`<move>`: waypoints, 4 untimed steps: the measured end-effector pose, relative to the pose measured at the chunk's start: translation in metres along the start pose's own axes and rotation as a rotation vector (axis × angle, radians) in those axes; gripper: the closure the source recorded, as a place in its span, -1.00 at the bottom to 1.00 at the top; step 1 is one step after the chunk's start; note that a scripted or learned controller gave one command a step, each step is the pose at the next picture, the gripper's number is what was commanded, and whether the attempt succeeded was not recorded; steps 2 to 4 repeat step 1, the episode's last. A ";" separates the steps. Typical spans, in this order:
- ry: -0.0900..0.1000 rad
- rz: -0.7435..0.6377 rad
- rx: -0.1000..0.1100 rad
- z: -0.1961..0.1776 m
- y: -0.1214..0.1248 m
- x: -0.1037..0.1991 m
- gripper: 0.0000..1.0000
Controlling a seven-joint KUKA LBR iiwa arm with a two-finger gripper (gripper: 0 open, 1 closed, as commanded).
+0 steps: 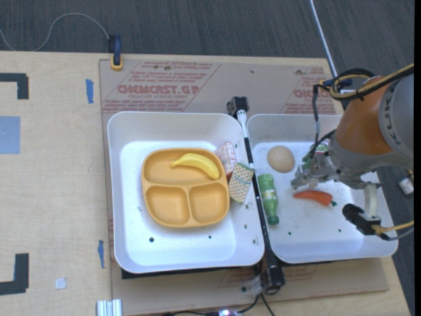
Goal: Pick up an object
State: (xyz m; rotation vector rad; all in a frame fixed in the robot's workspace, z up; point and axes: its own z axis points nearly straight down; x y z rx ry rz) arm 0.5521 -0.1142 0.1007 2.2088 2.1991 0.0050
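Two white bins side by side on the counter [52, 196]; landmark = green bottle [268, 198], lying along the left wall of the right bin [316, 245], cap end toward cam. Arm [371, 120] comes in from the right, orange band above wrist, hand [309, 175] low over the right bin, to the right of the bottle and a bit farther from cam. Hand state: cannot tell, fingertips too small and cluttered w/ cabling to judge the gap; nothing visibly between them. Carrot [314, 196] (orange, green tip at its right end) lies flat on the bin floor right of the bottle, just below the hand in the view; touching or apart, cannot tell. Beige egg-shaped obj [281, 158] sits just beyond the bottle's far end, slightly right, apart from the hand. Left of the bottle, across the bin walls: left bin [125, 176] w/ yellow 3-compartment plate [186, 188]; banana [195, 164] lies in the plate's long far compartment. Two crumpled packets [235, 173] between plate and bottle, leaning on the plate's right rim. Black clamp [237, 105] at the far end of the seam between bins, well beyond the bottle.
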 end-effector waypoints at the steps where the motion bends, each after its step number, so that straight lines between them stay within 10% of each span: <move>1: 0.016 -0.006 0.019 -0.086 -0.052 0.081 1.00; 4: 0.016 -0.006 0.019 -0.086 -0.052 0.081 1.00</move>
